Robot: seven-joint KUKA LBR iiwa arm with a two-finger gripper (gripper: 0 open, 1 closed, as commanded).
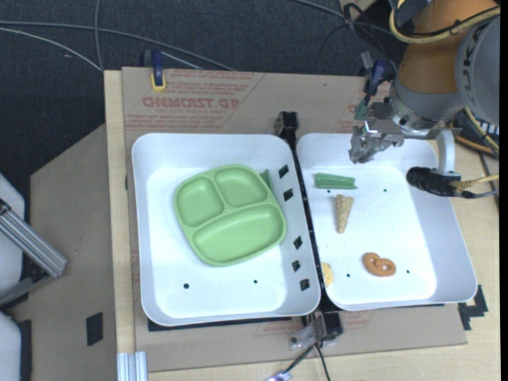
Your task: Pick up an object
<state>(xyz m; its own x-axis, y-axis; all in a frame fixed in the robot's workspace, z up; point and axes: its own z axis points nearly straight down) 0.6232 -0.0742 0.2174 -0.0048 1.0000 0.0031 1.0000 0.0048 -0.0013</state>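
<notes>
- Near in the right bin lies a pretzel; farther, a cone, then a green strip.
- I judge the strip light and stiff; I would take it across its short width.
- The gripper hangs over the far rim, just right of the strip, carrying nothing; I cannot tell how it is set.

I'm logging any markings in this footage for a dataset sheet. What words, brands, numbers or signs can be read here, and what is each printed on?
"CHEMCAST GP" in red letters, on the brown protective sheet that covers the board under the two bins, near its far edge; the last letters are hard to make out.
Smaller red print in lines above and below that brand on the same sheet: too blurred to read.
No readable text on the green divided plate, the white bins or the arm.
</notes>
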